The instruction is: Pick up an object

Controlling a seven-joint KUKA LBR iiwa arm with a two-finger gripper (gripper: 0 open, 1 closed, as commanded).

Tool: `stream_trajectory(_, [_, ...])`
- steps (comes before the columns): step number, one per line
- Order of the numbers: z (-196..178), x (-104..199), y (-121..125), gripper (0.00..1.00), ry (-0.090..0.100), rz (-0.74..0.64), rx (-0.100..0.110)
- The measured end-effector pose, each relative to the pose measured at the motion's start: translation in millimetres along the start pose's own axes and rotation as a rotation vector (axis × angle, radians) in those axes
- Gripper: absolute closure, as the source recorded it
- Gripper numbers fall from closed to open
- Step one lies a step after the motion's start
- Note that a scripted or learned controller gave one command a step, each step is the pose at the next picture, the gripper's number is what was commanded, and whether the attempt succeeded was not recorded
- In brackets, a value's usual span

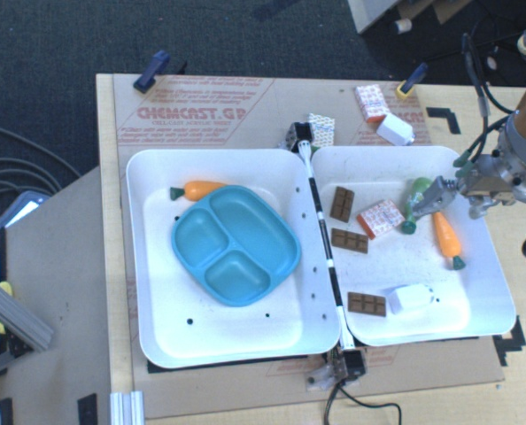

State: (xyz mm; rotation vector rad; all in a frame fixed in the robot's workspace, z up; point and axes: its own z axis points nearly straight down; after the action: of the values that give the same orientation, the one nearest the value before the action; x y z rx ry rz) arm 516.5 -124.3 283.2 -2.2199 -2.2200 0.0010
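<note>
The right bin [496,277] holds three brown chocolate bars [342,204] [350,240] [367,304], a red-and-white box [380,217], a green toy [420,186], an orange carrot [446,235] and a white block [411,297]. My gripper [433,197] reaches in from the right, low over the bin's upper right part. It sits right beside the green toy and just above the carrot's top end. Nothing can be seen held in it. In the left bin [139,237] lie a blue divided plate [235,244] and a second carrot [201,189].
Behind the bins, on the cardboard sheet, lie a small red-and-white box [370,101], a white block [394,130] and a patterned packet [321,129]. Blue clamps [150,72] [413,79] hold the sheet. A black-and-white divider [321,237] runs between the bins.
</note>
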Motion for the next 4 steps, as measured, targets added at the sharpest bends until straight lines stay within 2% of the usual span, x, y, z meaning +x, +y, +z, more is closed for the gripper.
stream_trajectory(1, [128,-58,20,0.0,0.0,0.001,0.001])
stream_trajectory(2, [184,-80,30,0.0,-0.005,0.0,-0.01])
stream_trajectory(3, [174,-79,30,1.0,-0.004,0.001,-0.011])
stream_trajectory(4, [172,-78,31,0.0,-0.003,-0.001,-0.013])
